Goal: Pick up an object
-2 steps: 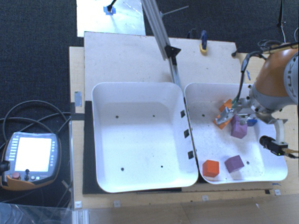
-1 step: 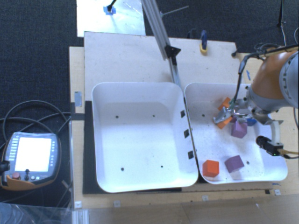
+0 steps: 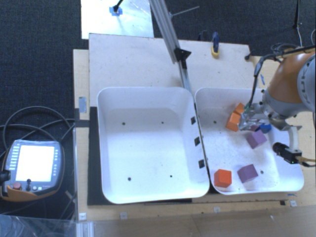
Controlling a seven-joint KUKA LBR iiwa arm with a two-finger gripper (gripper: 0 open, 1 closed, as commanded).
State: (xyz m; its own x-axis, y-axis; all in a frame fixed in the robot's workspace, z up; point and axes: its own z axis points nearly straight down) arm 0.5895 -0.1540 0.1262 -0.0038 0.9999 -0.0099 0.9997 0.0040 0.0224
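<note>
My gripper [image 3: 246, 122] hangs low in the right bin [image 3: 291, 184], near its back. An orange block [image 3: 234, 119] lies right against the gripper's left side. Just to the gripper's right, a small blue object [image 3: 265, 128] is partly hidden by it. A purple block [image 3: 256, 139] lies just in front of the gripper. Nearer the bin's front rest an orange cube [image 3: 222, 177] and a purple cube [image 3: 247, 173]. The grey arm with its orange band [image 3: 291, 80] reaches in from the right and covers the bin's back right corner.
The left bin [image 3: 106, 132] stands beside the right one, their rims meeting in the middle. A slanted metal pole [image 3: 168, 26] rises from behind the bins. A teach pendant [image 3: 32, 169] lies at the far left, off the bench.
</note>
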